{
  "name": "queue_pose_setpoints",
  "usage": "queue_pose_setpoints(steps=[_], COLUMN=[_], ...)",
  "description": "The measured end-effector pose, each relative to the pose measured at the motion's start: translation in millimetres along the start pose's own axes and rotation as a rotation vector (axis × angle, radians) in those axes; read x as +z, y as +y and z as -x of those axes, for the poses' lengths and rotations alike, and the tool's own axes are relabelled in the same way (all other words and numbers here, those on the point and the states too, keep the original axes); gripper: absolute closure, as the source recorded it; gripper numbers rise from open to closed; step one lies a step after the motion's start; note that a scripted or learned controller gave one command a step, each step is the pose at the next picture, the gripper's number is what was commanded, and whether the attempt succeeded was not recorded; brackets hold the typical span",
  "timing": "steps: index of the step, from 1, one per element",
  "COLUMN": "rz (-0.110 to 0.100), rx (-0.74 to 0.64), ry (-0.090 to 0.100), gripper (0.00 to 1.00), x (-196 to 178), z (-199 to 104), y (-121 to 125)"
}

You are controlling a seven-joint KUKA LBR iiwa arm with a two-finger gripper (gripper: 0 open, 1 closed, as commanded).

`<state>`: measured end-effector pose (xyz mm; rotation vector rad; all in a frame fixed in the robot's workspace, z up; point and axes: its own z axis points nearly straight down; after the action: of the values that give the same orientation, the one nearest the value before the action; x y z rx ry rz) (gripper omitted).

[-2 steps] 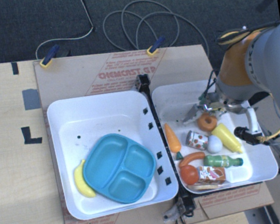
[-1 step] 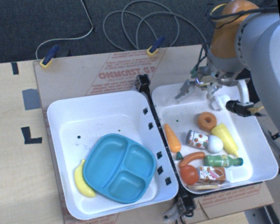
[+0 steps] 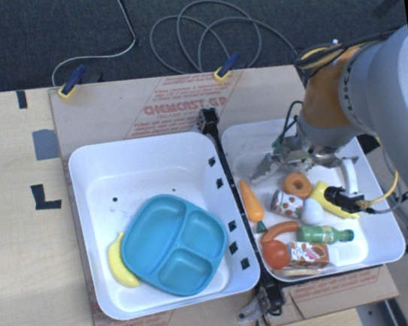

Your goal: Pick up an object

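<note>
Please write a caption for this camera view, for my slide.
Arm's gripper over right bin of toy food; blue tray in left bin.

Wooden bench [image 3: 19,247] bears a cardboard sheet [image 3: 173,110]; two white bins [image 3: 89,183] sit on it side by side

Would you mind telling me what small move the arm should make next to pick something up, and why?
Probably lower the gripper a little toward the orange ring just below it in the right bin. Nothing is seen between its fingers, and the ring lies nearest, though the small can crowds it.
</note>
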<state>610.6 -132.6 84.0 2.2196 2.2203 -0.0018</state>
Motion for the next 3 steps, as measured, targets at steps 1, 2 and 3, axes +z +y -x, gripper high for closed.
queue_pose_setpoints(steps=[1,2,3], rz=[0.006,0.004,0.004], rx=[-0.001,0.001,0.0], ry=[0.0,-0.002,-0.002], gripper=[0.0,1.0,0.0], x=[-3.1,-12.5,-12.5], z=[2.7,3.9,3.9], y=[-57.9,-57.1,-57.2])
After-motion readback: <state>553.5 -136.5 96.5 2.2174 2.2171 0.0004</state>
